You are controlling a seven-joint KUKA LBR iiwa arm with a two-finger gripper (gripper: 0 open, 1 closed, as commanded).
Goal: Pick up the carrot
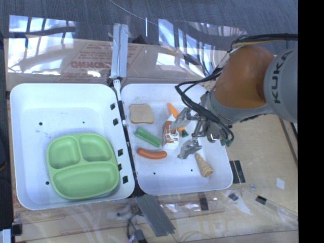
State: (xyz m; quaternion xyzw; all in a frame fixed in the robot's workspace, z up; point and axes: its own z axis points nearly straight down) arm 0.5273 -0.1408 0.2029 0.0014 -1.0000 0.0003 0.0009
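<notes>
The carrot [173, 110] lies in the right bin [152, 184] near its far wall, right of the bread [142, 114], while the gripper [188, 135] hangs open and empty just beside it, over a small carton [170, 133].

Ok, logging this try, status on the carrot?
Gripper low over right bin, grasping nothing. Carrot loose near the back wall. Small carton beside gripper, in front of carrot.
</notes>
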